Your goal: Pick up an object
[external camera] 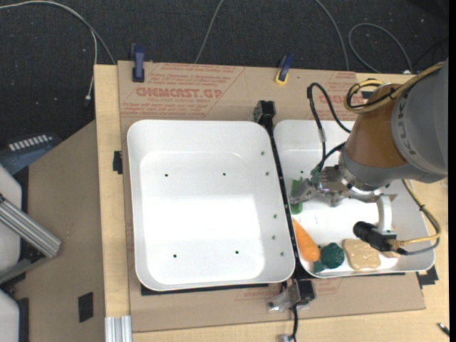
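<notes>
Grey KUKA arm (399, 134) overhangs the right white bin (306, 137). Gripper (317, 187) state: cannot tell. Just beside it a small green object (296, 206); nearer the front, orange carrot-shaped toy (306, 242), probably light, slippery; grasp across its middle.

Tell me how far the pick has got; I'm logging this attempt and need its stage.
Done: the arm has reached into the right bin, with the gripper low near that bin's left wall beside a green object. In hand: nothing that can be confirmed; no object is seen between the fingers. Left: the grasp and lift. The carrot, teal object and tan object lie at the near edge.
</notes>
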Robot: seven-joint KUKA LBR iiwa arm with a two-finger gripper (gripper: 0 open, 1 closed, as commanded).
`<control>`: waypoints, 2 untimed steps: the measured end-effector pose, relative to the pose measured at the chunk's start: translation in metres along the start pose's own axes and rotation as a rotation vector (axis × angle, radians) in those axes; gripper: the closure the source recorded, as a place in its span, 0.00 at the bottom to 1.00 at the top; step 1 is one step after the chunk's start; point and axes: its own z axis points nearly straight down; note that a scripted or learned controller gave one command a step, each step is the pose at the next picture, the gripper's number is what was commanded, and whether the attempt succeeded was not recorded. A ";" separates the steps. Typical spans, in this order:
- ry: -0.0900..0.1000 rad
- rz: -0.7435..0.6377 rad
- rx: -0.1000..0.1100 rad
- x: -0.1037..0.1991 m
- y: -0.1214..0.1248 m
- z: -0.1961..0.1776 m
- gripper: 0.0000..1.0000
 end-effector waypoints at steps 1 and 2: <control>-0.001 0.002 -0.001 0.006 0.042 0.000 0.00; -0.001 0.003 -0.005 0.008 0.029 -0.104 0.00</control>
